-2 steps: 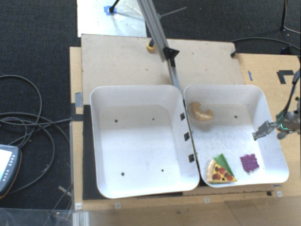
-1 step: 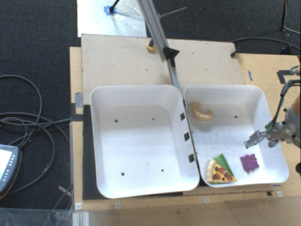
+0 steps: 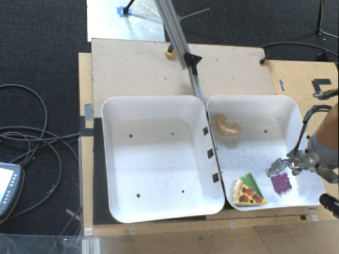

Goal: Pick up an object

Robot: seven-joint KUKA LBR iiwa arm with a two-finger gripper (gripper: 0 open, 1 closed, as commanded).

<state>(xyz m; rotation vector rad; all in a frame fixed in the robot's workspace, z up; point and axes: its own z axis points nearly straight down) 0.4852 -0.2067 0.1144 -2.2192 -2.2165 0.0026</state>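
Pincer [image 3: 283, 169] above the purple grapes [image 3: 281, 183], right bin [image 3: 249, 106].
Whether it is open, I cannot tell; it should centre over the grapes, clear of the pizza slice [image 3: 248, 192].

Two bins sit side by side on the bench [image 3: 132, 73], their inner walls touching. The gripper [image 3: 283, 167] hangs over the right bin [image 3: 254, 107], near its right wall. A bunch of grapes [image 3: 281, 183] lies in that bin just below the gripper, toward the near rim. A pizza slice [image 3: 248, 191] lies left of the grapes, close beside them, at the near wall. A croissant [image 3: 226, 126] lies well apart from the gripper, up and to its left, by the dividing wall. The left bin [image 3: 114, 157] lies far left of the gripper.
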